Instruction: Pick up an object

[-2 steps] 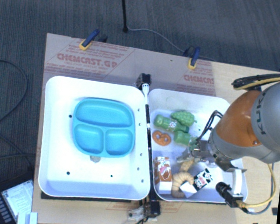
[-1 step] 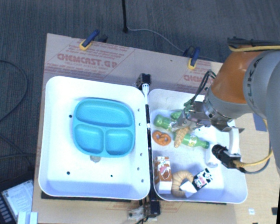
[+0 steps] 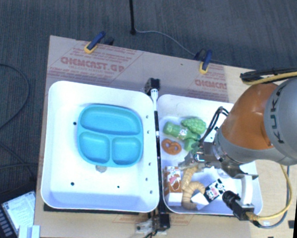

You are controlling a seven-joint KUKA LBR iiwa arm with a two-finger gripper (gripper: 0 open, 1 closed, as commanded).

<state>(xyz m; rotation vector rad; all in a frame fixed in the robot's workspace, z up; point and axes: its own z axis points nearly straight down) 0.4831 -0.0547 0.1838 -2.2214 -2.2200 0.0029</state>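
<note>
My arm (image 3: 265,124) comes in from the right and covers the right half of the right bin (image 3: 158,143). My tool (image 3: 196,157) sits low over the bin's middle, just above the tan bent piece (image 3: 189,182). Tool state: cannot tell, the tips are lost in clutter.

Right bin contents, far to near:
- Green toy (image 3: 190,127), far-left area, w/ a lighter green piece (image 3: 173,129) touching it on the left.
- Pretzel-shaped item (image 3: 171,146), close to the left wall.
- Brown-and-white packet (image 3: 172,180), near-left, close to the left wall.
- Tan bent piece, centre, running down toward the near wall.
- White block (image 3: 200,199) at its near end.
- Black-and-white item (image 3: 214,190), right of the tan piece.

Nothing seen between the tool tips; no object lifted.

Room for moving: items crowd the left wall and the near wall of the right bin. A little bare floor shows between the tan piece and the black-and-white item.

Left bin (image 3: 60,148): blue divided tray (image 3: 109,134) sits centre, w/ wide bare floor on all sides. The two bins meet along a shared edge at mid-table (image 3: 65,53).
</note>
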